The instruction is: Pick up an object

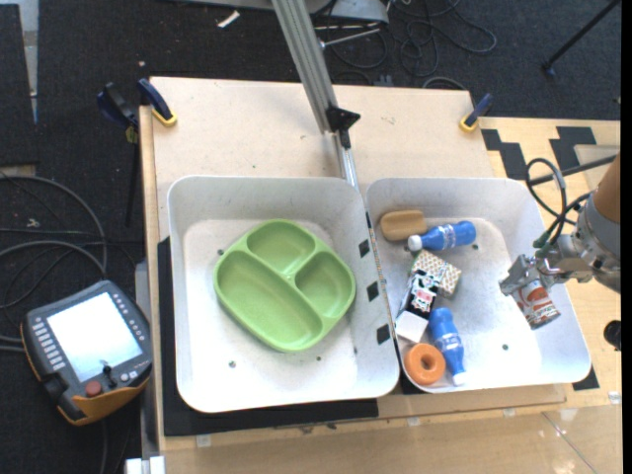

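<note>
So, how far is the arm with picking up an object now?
Done: the pincer has reached the right bin and is at its right side, at a small red and white can. In hand: the view does not settle whether the can is held. Left: a clear lift. The two blue bottles, the orange ring and the patterned box lie untouched.

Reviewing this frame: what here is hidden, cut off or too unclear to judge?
- Hand, camera view: its own housing hides whether the red can sits between the fingers.
- Arm: cut off by the right edge.
- Patterned box: print too small to read.
- Orange ring: partly behind the lower blue bottle.
</note>
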`<action>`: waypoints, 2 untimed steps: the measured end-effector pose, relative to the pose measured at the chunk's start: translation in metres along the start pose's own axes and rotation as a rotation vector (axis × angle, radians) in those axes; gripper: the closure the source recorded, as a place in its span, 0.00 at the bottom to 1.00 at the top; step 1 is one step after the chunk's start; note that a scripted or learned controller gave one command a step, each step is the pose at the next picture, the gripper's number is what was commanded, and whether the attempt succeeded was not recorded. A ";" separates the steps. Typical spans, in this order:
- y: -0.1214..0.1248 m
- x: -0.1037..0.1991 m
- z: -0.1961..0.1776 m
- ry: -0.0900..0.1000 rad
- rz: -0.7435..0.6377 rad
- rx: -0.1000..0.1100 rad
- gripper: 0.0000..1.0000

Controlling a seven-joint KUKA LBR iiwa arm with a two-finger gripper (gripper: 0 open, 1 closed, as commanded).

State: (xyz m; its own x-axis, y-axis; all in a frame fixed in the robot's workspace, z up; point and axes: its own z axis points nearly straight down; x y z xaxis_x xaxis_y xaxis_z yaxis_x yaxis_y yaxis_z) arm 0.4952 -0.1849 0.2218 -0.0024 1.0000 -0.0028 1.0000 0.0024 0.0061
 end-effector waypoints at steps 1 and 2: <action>0.002 0.003 -0.043 0.000 -0.002 0.000 1.00; 0.013 0.053 -0.049 0.004 -0.006 0.004 1.00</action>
State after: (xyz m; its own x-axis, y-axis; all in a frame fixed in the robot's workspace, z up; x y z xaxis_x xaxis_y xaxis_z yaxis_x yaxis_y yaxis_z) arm 0.5080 -0.1316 0.2705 -0.0088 1.0000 0.0009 1.0000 0.0088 0.0025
